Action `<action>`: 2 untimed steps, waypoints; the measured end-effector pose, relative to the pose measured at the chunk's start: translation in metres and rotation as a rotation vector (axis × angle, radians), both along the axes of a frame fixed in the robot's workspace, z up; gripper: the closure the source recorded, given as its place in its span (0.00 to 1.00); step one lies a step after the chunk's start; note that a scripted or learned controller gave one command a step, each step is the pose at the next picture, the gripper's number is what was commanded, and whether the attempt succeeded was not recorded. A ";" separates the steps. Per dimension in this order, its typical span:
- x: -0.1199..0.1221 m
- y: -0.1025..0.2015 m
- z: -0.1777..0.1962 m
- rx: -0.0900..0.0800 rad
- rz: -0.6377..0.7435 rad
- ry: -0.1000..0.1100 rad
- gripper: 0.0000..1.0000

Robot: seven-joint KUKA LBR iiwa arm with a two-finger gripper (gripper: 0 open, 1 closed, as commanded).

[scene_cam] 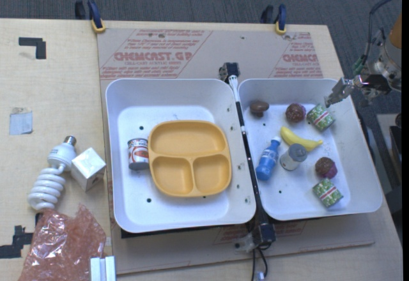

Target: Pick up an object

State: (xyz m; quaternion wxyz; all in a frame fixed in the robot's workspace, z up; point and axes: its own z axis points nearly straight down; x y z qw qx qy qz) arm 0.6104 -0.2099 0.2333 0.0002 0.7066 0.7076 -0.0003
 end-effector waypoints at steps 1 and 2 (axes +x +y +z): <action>-0.065 0.033 -0.131 0.001 -0.002 0.000 0.00; 0.018 0.083 -0.140 0.000 0.000 -0.001 0.00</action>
